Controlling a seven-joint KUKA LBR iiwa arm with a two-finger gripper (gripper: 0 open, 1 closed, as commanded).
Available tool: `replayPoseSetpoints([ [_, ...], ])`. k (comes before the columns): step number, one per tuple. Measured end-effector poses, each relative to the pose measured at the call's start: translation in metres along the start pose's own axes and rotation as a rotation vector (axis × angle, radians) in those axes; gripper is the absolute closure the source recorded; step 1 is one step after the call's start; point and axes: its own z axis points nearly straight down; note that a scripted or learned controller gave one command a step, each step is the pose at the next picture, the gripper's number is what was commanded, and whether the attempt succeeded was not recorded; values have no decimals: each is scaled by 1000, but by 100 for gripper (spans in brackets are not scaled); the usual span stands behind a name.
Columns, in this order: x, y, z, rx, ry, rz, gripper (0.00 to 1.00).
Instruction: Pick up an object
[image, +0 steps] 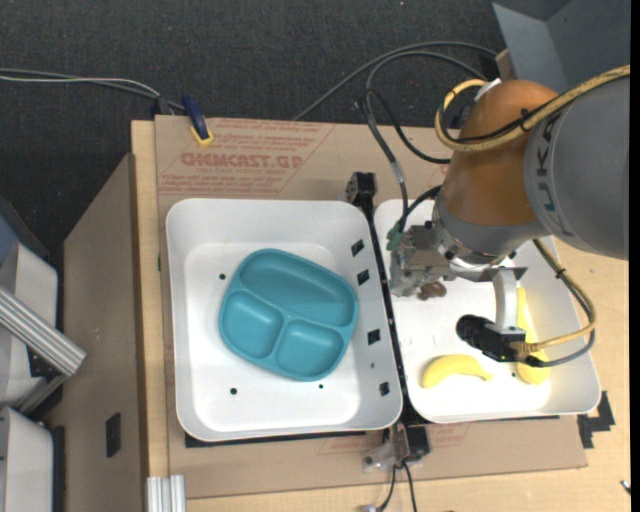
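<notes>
My gripper (412, 272) hangs low over the left part of the right bin (570, 400), close to the wall between the two bins. A small brownish thing (433, 291) shows right at the gripper's lower edge; I cannot tell whether it is held. A yellow banana (455, 371) lies on the right bin's floor near the front, below the gripper and apart from it. A second yellow thing (530, 368) lies to the banana's right, partly covered by the robot's own fittings.
A teal divided plate (288, 313) lies in the middle of the left bin (190, 300). The arm's grey and orange body (500, 170) covers the back of the right bin. Brown cardboard (240, 150) lies under both bins.
</notes>
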Motion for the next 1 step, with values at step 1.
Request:
replayPoseSetpoints([
  [1,59,-10,7,0,1,-3,100],
])
